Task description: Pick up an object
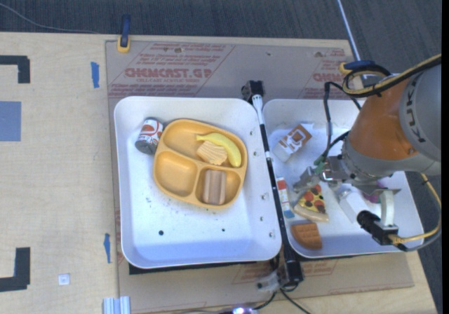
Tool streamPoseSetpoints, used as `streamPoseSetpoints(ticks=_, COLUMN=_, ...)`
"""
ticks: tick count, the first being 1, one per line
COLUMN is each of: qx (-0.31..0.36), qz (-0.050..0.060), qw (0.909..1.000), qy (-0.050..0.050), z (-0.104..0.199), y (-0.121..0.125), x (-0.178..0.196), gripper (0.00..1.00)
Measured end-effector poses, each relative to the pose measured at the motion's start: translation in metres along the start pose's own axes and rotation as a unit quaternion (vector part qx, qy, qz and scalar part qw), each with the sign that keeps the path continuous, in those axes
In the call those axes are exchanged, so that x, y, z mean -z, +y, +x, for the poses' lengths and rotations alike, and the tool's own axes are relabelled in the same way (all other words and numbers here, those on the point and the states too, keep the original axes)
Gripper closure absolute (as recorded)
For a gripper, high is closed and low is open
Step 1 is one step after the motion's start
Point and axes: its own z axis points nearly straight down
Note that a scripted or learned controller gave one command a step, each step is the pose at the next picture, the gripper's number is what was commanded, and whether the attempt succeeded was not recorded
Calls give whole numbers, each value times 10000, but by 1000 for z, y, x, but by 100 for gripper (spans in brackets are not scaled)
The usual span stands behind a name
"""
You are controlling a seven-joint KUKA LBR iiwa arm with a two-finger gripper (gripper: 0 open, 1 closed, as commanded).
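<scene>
My gripper (pixel 317 178) is low in the right bin (pixel 407 235), near its middle, under the arm's orange band. A toy pizza slice (pixel 313 206) lies just below it, close to or touching it. A brown bread-like piece (pixel 306 235) rests near the bin's front left corner. At the back left of the bin lies a small white and brown carton (pixel 293 140). The arm partly covers a purple item (pixel 385 198) to the right. I see nothing held in the gripper.
The left bin (pixel 140 228) holds a yellow divided plate (pixel 175 172) bearing a banana (pixel 226 145) and a brown block (pixel 213 186), with a soda can (pixel 148 134) beside it. A thin striped stick (pixel 283 197) lies along the right bin's left wall. Cables loop behind the arm.
</scene>
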Motion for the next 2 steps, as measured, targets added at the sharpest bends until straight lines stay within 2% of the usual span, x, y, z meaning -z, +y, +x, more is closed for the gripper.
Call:
streamPoseSetpoints(ticks=1, qx=-24, qz=-42, qw=10000, qy=-51, z=-5, y=2, x=11, gripper=100)
streamPoseSetpoints(ticks=2, qx=-24, qz=-38, qw=10000, qy=-49, z=-5, y=2, x=11, gripper=0)
